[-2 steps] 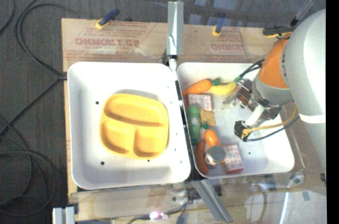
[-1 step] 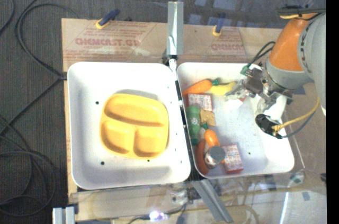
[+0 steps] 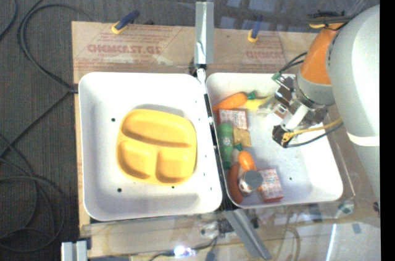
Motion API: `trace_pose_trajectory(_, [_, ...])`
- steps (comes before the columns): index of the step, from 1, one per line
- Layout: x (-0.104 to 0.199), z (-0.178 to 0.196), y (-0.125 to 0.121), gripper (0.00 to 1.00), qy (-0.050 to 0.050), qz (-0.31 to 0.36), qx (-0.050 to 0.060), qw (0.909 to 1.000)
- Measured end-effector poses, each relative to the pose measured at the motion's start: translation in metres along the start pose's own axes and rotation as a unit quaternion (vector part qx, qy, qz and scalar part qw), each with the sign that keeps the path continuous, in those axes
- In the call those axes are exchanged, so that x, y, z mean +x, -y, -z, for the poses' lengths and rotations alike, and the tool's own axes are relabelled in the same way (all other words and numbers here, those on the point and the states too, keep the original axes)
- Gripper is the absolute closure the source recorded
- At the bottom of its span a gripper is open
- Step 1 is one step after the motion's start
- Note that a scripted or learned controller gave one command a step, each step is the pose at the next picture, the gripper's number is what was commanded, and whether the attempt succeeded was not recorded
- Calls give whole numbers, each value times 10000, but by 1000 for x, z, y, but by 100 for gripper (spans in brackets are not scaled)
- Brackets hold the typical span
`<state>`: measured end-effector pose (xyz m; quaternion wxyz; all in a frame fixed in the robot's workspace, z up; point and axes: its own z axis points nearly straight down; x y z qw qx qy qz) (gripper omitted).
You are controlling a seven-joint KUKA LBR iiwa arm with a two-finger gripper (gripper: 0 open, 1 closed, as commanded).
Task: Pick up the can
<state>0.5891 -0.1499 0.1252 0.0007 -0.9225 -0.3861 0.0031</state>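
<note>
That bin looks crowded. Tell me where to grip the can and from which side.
Probably grip the can by its round wall, from straight above: its grey circular top faces up, and the small box and bin wall crowd its sides.

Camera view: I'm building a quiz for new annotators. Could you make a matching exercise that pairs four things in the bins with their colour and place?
Things:
1. can
2. carrot
3. compartment tray
4. small box next to the can

Colour and place:
A. orange, far end of the right bin
B. red and white, near end of the right bin
C. yellow, in the left bin
D. grey top, near end of the right bin

Pairs: 1-D, 2-A, 3-C, 4-B
</note>
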Motion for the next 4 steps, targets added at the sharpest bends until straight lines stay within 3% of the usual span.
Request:
trace_pose_trajectory(1, [-20,-37,23,0,-41,-889,-60,9960])
trace_pose_trajectory(2, [16,-36,58,0,-32,-801,-75,9967])
trace_pose_trajectory(3, [40,-37,35,0,-26,-848,-37,9964])
trace_pose_trajectory(4, [-2,-37,-30,0,-36,-2119,-34,9773])
